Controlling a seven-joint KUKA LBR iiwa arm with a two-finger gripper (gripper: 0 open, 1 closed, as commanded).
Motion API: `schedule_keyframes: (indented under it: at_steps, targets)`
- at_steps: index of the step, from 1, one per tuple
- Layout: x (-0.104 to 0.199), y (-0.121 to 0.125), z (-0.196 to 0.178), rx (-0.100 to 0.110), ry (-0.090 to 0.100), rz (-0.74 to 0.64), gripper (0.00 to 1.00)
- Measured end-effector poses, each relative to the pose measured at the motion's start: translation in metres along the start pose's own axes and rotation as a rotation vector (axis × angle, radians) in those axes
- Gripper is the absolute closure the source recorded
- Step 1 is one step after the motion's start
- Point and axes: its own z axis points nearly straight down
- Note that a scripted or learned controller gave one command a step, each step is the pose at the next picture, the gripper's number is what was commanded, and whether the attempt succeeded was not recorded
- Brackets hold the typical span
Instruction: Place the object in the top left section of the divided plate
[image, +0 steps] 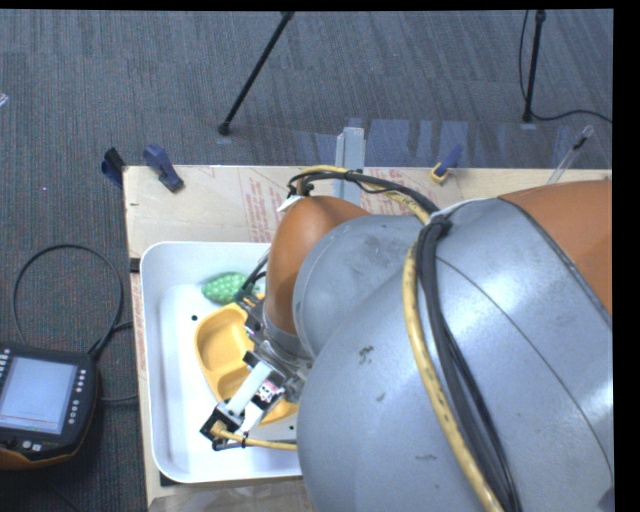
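Note:
A yellow divided plate (222, 345) lies in the left white bin (165, 400). A small green object (224, 288) rests at the plate's far left rim. I cannot tell whether it sits inside that section or just beyond the rim. My gripper (268, 345) hangs low over the middle of the plate, a little nearer and to the right of the green object. The orange band and grey wrist hide most of it, along with the right part of the plate.
The big grey arm covers the right half of the view and the second bin. Blue clamps (160, 165) sit on the bench's far edge. A teach pendant (40, 400) lies on the carpet to the left. Tripod legs (255, 70) stand behind.

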Motion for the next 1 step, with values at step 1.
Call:
schedule_keyframes:
  at_steps: [1]
  targets:
    - [-0.0202, 0.0252, -0.0355, -0.001, 0.001, -0.052, 1.0]
